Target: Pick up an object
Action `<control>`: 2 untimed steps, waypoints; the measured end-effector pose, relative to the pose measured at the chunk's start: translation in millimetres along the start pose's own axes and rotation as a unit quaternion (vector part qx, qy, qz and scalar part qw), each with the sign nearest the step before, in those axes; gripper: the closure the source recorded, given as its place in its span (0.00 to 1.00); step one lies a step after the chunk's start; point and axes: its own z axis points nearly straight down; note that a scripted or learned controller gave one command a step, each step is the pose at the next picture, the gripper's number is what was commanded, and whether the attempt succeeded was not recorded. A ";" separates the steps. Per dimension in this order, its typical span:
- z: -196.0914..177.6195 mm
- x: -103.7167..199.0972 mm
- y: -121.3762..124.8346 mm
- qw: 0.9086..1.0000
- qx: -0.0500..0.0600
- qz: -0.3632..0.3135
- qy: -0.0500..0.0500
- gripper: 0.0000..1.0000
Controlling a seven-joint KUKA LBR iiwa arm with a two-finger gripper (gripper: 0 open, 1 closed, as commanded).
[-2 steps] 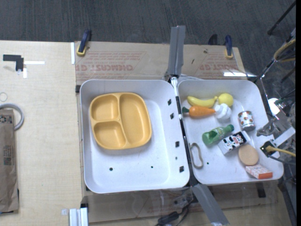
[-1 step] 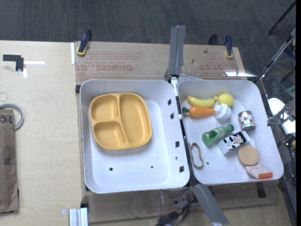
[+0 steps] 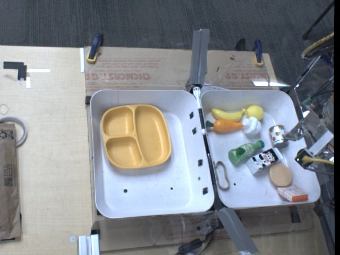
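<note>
The green bottle (image 3: pixel 245 151) lies slantwise in the right bin (image 3: pixel 241 189) — neck up-right, toward the gripper (image 3: pixel 290 137); open or closed, I cannot tell. Pale bench (image 3: pixel 48 142), dark carpet (image 3: pixel 133 9) behind.

In the right bin (image 3: pixel 239 193) we see a banana (image 3: pixel 227 113), lemon (image 3: pixel 255 111) and carrot (image 3: pixel 227 126) lying at twelve o'clock, a can (image 3: pixel 276 134) at three, a green bottle (image 3: pixel 245 151) and cow-print carton (image 3: pixel 263 160) tilted at centre, a tan disc (image 3: pixel 280 175) and orange box (image 3: pixel 292 194) at five, and a clip (image 3: pixel 221 175) at seven.
</note>
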 end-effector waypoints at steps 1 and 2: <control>22.7 -34.3 5.4 0.981 0.001 0.194 0.000 0.00; -50.9 -34.3 6.0 0.999 -0.001 0.038 0.001 0.00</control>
